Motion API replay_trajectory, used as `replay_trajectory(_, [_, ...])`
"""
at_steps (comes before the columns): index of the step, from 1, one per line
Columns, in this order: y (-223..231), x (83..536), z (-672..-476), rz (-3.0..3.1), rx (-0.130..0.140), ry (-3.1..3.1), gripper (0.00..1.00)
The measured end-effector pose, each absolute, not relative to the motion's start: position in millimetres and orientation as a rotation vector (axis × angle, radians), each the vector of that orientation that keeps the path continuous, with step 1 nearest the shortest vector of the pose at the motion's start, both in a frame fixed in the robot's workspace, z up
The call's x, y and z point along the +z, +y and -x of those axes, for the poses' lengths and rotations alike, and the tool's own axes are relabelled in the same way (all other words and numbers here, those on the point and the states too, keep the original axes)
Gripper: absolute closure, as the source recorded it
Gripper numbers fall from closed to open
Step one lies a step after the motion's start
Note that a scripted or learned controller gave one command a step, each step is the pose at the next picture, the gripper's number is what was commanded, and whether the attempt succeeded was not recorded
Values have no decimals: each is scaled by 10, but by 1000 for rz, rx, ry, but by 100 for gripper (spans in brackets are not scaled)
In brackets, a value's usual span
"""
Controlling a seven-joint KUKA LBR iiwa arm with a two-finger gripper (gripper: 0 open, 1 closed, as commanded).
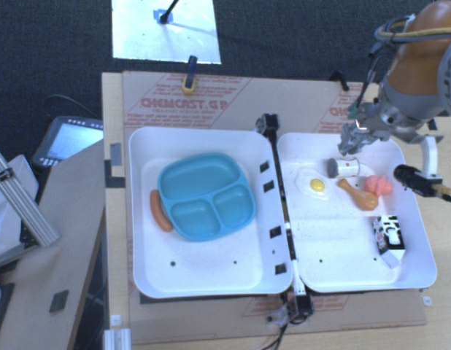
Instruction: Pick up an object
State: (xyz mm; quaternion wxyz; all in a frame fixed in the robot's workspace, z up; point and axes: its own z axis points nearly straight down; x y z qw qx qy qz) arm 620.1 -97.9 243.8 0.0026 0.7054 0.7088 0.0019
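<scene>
Item 1. Gripper (349, 143): carried on the grey arm with the orange band, poised over the far edge of the right bin (357, 268). Whether it is released or clenched cannot be told; nothing is seen held by it.

Item 2. Small white cylinder with a grey cap (343, 168): lying on its side just below the gripper. It is judged the likeliest target, being the nearest object.

Item 3. Toy fried egg (314, 186): flat on the bin floor, just left of the cylinder.

Item 4. Toy chicken drumstick (359, 194): lying just below-right of the cylinder, its thick end touching or nearly touching a pink toy (379, 184).

Item 5. Black-and-white carton (388, 237): well below the cylinder, near the bin's right wall.

Item 6. Blue divided tray (206, 195): in the left bin (203, 279), far left of the cylinder, with a toy sausage (160, 210) at its left edge.

Risks noted:
- The cylinder, being round and on its side, may be rolled away if one finger touches it first.
- Because the egg and drumstick lie so close, a neighbour may be nudged or pinched during descent, and the grasp spoiled.
- The egg is thin and flat; if it were chosen, the fingers would probably slide over it.
- The bin's far wall is close to the gripper and could be struck on a careless approach.
</scene>
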Motion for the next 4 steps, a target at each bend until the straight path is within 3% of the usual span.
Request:
replay_trajectory(1, [-492, 2337, -5972, -2213, 1, 2231, 100])
replay_trajectory(2, [9, 2375, -5916, -2211, 3, 2232, 100])
replay_trajectory(4, [926, 2422, -5580, -2212, 2, 2233, 100])
